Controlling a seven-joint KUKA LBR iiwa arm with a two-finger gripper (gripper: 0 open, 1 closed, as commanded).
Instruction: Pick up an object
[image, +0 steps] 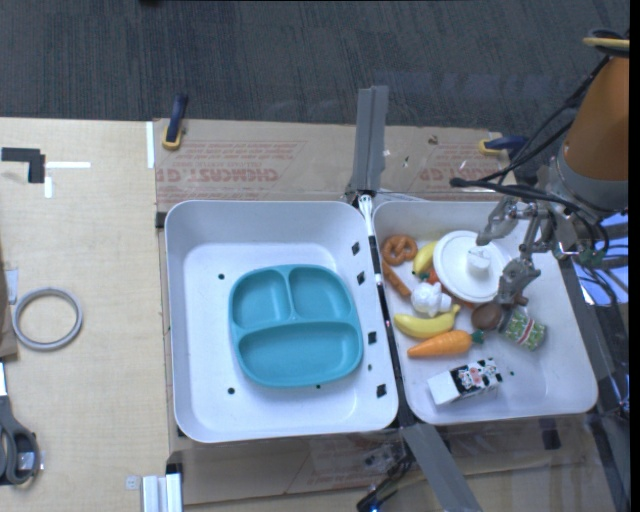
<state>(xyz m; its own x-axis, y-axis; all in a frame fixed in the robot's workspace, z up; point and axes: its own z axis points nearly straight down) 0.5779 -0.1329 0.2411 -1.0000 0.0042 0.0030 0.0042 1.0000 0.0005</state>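
The right bin (560, 385) holds several toy foods. A white round plate (462, 268) lies near its middle, with a pretzel (399, 248) and a small banana (424, 259) to its left. Below it sit a white garlic-like piece (430, 297), a larger banana (425, 323) and an orange carrot (440, 345). A cow-patterned carton (463, 381) lies toward the front. My gripper (514, 268) hangs over the plate's right edge, just above a brown round piece (487, 317) and a green can (524, 330). Nothing shows in its grasp.
The left bin (195, 300) holds a teal divided plate (295, 325). A grey tape ring (45, 318) and scissors (18, 452) lie on the bench at far left. Cables and the arm's orange band (600, 110) crowd the right bin's far right corner.
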